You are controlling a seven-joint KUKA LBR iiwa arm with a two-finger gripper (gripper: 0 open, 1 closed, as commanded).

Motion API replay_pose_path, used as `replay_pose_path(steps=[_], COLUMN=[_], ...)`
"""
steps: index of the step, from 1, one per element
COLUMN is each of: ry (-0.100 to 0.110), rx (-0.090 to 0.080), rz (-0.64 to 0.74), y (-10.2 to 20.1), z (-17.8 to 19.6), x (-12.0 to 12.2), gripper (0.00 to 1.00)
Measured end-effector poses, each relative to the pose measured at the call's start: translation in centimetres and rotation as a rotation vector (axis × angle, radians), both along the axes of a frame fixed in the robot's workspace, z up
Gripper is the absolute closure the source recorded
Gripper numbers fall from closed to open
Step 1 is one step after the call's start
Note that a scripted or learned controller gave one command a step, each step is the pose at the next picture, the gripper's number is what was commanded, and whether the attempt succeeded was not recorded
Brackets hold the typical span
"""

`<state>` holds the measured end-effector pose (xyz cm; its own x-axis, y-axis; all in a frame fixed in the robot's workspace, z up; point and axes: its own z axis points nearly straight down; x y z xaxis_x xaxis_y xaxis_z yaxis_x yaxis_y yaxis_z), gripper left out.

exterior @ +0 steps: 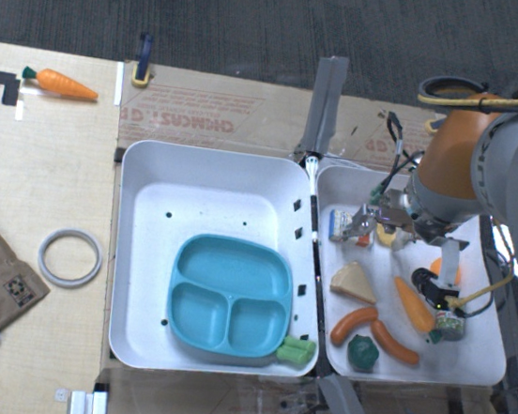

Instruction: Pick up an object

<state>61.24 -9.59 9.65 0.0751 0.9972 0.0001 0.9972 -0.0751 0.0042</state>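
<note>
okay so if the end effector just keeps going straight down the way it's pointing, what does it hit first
Probably the bare floor of the right bin. The end effector points down near the bin's upper left corner, with a small blue and white item just beside it and the wedge of bread nearer the camera. Depth is unclear, so it might clip that small item.

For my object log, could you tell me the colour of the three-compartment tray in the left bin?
Light blue tray, seen in the camera view.
</note>
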Motion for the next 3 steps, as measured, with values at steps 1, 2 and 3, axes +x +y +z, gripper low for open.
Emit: replay_pose_path(steps=[1, 2, 3], ry=[-0.005, -0.005, -0.004], rx=[0.001, 0.001, -0.001], rz=[-0.003, -0.003, 0.075], y=[0.0, 0.0, 0.0], z=[1.0, 1.0, 0.1], x=[0.1, 0.1, 4.3], gripper=[1.0, 0.0, 0.0])
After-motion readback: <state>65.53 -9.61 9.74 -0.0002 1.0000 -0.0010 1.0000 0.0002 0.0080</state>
